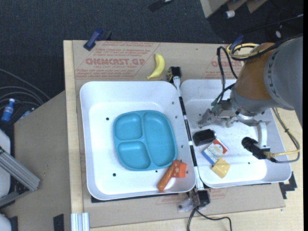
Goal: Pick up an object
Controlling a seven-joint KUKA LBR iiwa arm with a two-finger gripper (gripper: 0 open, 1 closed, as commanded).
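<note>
Honestly, the main worry I am seeing is crowding: the grey two-finger gripper (208,120) is hanging low over the right shallow white bin (274,170), just above and beside the small flat black block (203,136), and I cannot tell from this slanted view whether its fingers are spread or pressed together, since the metal parts are blurring into the bin floor. If they are coming down closed, or straddling nothing, I am expecting them to skid off the block's low top and shove it toward the divider between the bins. The block is sitting near the left wall of that bin, so a finger could also be catching on the rim there. Just beside it the small white and blue packet with an orange corner (215,151) is lying, nearly touching the pale yellow wedge like a piece of cheese (221,168); a sloppy descent could be dragging those along. The black block is looking thin, matte and roughly rectangular, tilted slightly, offering little height to pinch. In the left white bin (91,100) the turquoise divided plastic plate (144,139) and the orange carrot-shaped toy (172,174) are resting well apart from the arm.
</note>
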